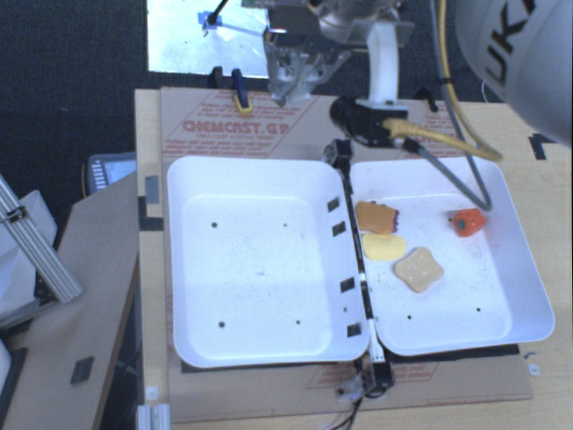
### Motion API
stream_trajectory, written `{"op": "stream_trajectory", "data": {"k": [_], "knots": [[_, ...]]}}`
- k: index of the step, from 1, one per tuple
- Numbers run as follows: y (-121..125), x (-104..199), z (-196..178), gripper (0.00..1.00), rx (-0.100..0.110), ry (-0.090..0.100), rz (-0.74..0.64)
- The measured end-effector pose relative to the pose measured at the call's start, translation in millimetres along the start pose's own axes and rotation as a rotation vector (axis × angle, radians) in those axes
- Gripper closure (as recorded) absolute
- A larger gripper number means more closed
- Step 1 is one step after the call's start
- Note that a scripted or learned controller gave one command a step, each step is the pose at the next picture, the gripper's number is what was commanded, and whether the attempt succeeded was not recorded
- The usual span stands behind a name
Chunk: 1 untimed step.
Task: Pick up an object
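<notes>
Four items lie in the right bin (pixel 501 316); my hand (pixel 288 86), grip state unclear, should descend squarely over one.

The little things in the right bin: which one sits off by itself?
The red-orange piece, alone toward the bin's right side; the other three cluster near the divider.

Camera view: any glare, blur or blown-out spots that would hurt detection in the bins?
Camera view: both white bins are bright, near blown out, with faint rim shading; the gripper and the arm's body at top right are soft and blurred; the orange piece and tan piece stay sharp with good contrast.
</notes>
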<state>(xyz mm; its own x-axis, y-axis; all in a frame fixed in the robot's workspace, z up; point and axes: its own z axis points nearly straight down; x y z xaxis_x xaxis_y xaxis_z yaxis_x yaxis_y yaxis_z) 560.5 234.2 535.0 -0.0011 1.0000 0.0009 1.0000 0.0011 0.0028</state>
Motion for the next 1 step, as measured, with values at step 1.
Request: {"op": "stream_trajectory", "data": {"k": [1], "knots": [[39.2,-0.4,0.4,1.0,-0.001,0.0,0.001]]}}
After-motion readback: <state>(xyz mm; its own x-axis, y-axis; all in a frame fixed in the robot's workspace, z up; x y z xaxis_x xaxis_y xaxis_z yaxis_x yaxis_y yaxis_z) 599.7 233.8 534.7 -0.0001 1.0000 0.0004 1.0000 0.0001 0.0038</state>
